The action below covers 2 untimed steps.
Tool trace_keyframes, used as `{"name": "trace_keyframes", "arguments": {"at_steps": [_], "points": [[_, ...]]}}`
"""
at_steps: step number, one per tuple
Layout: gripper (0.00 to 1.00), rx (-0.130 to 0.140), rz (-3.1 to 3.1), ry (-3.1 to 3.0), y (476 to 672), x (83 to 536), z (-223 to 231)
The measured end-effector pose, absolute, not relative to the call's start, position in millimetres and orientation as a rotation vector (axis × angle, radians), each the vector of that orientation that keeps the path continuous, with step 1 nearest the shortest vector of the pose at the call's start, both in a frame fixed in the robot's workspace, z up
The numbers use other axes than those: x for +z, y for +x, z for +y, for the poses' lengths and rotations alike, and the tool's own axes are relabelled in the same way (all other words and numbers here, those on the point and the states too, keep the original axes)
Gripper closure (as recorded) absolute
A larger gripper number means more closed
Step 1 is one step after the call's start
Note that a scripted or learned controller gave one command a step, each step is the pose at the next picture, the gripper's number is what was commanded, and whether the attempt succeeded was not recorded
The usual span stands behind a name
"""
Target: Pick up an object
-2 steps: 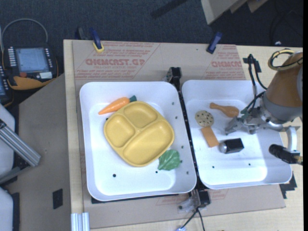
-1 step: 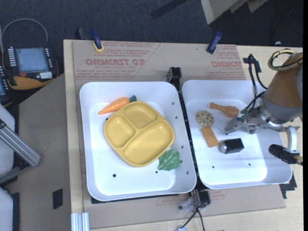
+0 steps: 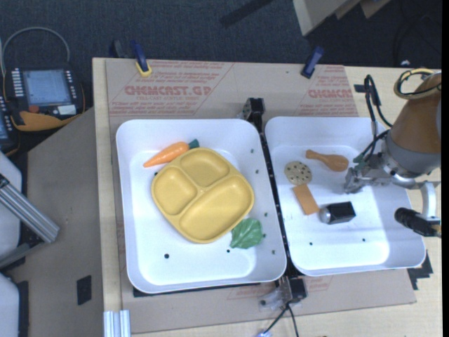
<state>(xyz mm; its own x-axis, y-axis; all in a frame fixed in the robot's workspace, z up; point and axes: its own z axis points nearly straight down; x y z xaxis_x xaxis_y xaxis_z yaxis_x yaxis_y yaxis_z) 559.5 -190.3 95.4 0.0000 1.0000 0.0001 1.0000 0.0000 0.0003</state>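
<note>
Two bins: shallow white plastic trays with rounded corners, side by side on a brown cardboard-covered bench (image 3: pixel 210 83); left bin (image 3: pixel 133 188), right bin (image 3: pixel 365 248).
Left bin, centre: yellow moulded plastic plate (image 3: pixel 202 203), three compartments, rounded-square outline, smooth matte surface, set at a diagonal.
Left bin, upper left of plate: orange toy carrot (image 3: pixel 165 154), tapered, with a dark green stub at its thick end, just beside the plate's rim.
Left bin, lower right of plate: green leaf-shaped toy (image 3: pixel 246 234), crinkled, touching the plate's edge.
Right bin, upper middle: tan wooden spoon-like piece (image 3: pixel 327 161), smooth, rounded bowl.
Right bin, left: small beige perforated disc (image 3: pixel 297 172); below it a flat orange-brown rectangular block (image 3: pixel 306 199).
Right bin, centre: dark cylindrical object with a silvery end (image 3: pixel 338 213), lying on its side.
Gripper (image 3: pixel 355 180): metallic, low over the right bin, between the spoon piece and the dark cylinder, near both; cannot tell whether the claw is apart or together.
Arm (image 3: pixel 419 128): grey, orange band, enters from the right.
</note>
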Motion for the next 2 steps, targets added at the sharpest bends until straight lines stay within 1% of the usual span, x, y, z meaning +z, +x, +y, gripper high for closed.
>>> {"name": "trace_keyframes", "arguments": {"at_steps": [1,2], "points": [[1.00,0.003,2.218,2.217,552.6,144,-188],[1.00,0.006,2.217,2.213,560.1,207,-185]]}}
